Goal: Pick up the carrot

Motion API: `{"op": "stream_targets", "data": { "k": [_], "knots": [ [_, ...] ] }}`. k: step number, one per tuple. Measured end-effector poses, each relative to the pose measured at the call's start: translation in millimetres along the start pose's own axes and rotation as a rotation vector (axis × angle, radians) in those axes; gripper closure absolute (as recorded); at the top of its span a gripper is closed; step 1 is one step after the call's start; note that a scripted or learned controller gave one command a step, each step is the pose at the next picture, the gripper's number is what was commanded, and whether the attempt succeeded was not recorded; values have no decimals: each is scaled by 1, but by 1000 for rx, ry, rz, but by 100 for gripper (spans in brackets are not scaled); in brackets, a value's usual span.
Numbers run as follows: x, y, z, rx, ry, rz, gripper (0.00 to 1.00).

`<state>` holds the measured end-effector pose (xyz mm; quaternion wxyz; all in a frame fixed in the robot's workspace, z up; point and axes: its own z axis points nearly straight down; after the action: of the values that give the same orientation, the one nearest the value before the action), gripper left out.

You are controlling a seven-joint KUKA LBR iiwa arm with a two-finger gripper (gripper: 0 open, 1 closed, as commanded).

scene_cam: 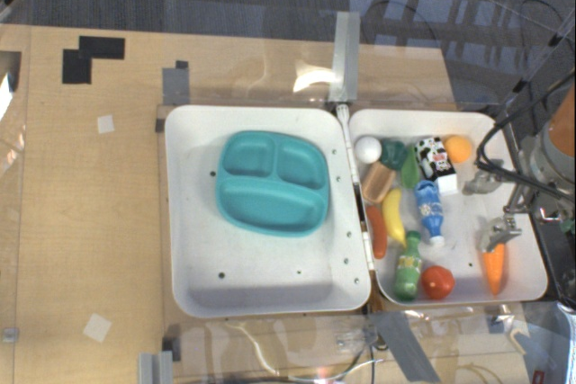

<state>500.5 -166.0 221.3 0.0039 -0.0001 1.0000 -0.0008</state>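
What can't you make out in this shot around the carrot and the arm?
- Orange carrot, camera view: its top end is covered by the grey metal pincer.
- Pincer: too small to tell whether it grips.
- Grey arm: cut off by the right edge.

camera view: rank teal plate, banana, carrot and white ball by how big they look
1. teal plate, by far the largest
2. banana and carrot look alike in length, so I won't rank them
3. white ball, smallest
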Motion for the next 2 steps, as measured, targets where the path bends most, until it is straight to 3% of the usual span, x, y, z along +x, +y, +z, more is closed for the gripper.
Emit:
{"op": "stream_targets", "data": {
  "k": [1,2],
  "knots": [
    [8,-40,90,-2,6,-156,0],
    [4,-39,132,1,-3,-320,0]
  ]
}}
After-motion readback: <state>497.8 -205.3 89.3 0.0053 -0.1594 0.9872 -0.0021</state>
